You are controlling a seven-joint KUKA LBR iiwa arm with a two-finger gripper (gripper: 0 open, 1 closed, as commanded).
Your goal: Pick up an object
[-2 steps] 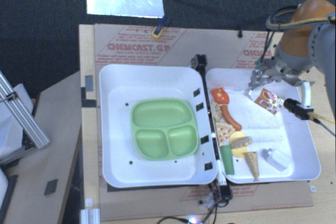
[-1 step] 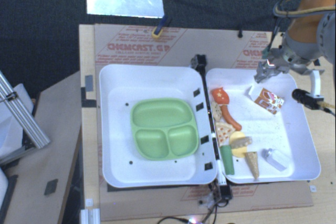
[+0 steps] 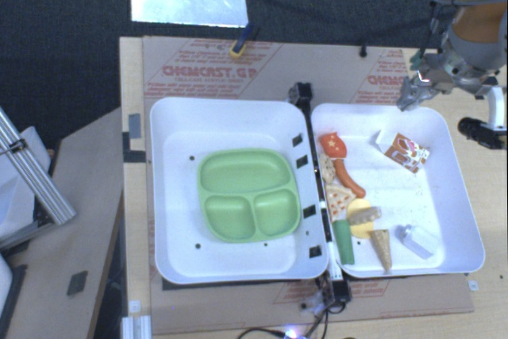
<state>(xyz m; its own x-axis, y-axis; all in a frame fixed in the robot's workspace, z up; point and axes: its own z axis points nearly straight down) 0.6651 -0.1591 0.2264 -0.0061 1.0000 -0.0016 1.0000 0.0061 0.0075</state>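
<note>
The gripper (image 3: pixel 413 95) hangs over the right bin's (image 3: pixel 456 194) far edge; its state cannot be told. A carton (image 3: pixel 407 152) lies nearby.

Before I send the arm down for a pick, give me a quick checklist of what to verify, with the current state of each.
1. Gripper carries nothing: cannot tell, its tip is too small and blurred.
2. Gripper over the right bin: not ok, it sits at the bin's far rim.
3. Isolated target available: ok, the red and white packet lies apart from the other items.
4. Cluster along the bin's left wall: not ok for a clean grasp, the sausage, waffle and green stick crowd together.
5. Left bin: ok, the green tray lies flat inside.
</note>
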